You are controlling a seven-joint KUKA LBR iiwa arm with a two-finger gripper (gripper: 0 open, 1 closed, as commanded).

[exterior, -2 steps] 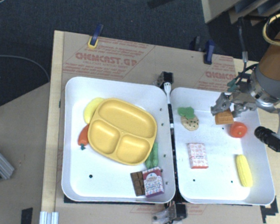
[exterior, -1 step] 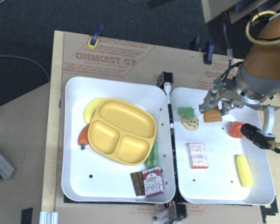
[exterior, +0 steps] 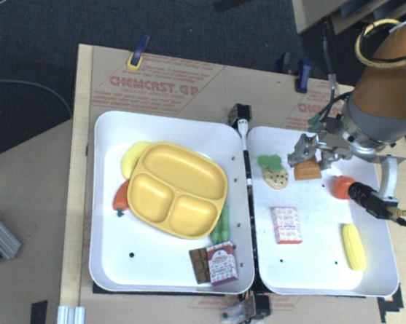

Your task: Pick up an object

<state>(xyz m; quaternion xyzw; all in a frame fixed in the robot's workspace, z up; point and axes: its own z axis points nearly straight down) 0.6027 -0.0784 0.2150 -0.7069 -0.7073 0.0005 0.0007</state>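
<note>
Where the arm comes in from the right, the gripper sits low over the far part of the right bin. A small brown block lies directly at its tips, on the near side. Opening of the gripper: cannot tell from this angle, nor whether the block is actually clamped or only lying against it.

Right bin, other contents:
- green piece and a speckled cookie, touching each other, just left of the block
- orange-red piece to the right of the block
- pink-and-white packet near the middle, apart from the rest
- yellow oblong item toward the right wall

Left bin:
- yellow divided tray covering most of the middle
- yellow item and a red-orange item poking out from under its left edge
- green item at its right edge
- brown bar and a dark red packet, side by side at the near right corner
</note>
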